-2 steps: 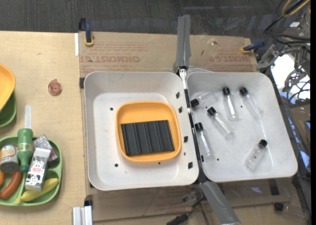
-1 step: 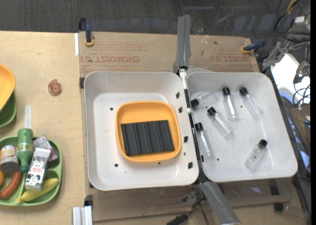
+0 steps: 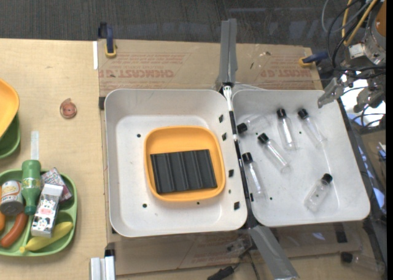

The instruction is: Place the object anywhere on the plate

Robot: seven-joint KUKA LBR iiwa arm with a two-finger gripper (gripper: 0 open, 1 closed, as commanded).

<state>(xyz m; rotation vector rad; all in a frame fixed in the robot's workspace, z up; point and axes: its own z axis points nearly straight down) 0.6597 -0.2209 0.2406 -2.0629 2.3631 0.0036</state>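
Camera view: slanted look down at both bins.
Plate: sitting in left bin, carrying a dark ribbed slab, no vial.
Vials: lying loose in right bin.
Gripper: hanging at upper right, grip state unclear, probably nothing held.
Progress: pick and placement both remaining.

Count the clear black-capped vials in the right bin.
5. All are in the right bin: one far centre, one far right, one in the middle, one along the left wall, one near right. None looks hidden.
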